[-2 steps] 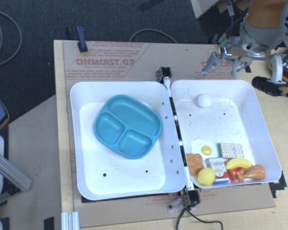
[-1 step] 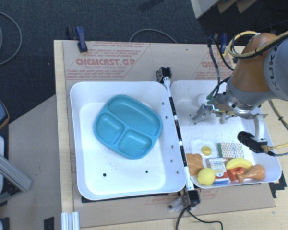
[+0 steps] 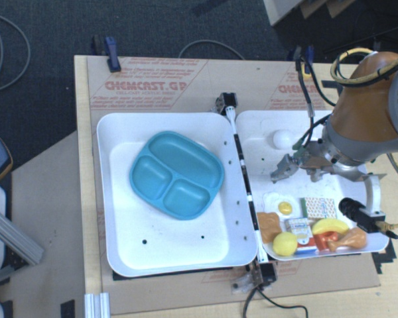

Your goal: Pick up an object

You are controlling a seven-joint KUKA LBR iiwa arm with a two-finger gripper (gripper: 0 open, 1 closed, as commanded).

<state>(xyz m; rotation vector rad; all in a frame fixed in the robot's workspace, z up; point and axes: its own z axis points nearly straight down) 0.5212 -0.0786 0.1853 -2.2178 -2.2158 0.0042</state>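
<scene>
In the right bin a heap of toy food lies along the near side: a fried egg, a green-patterned packet, a brown bread piece, a yellow lemon, a banana, a red piece and an orange drumstick-like piece. A white egg rests alone near the bin's far side. My gripper hangs over the middle of this bin, between the white egg and the fried egg, with nothing visibly held.
The left bin holds a blue divided plate. A raised rim separates the two bins. The arm's orange band stands over the right bin's right side.
</scene>
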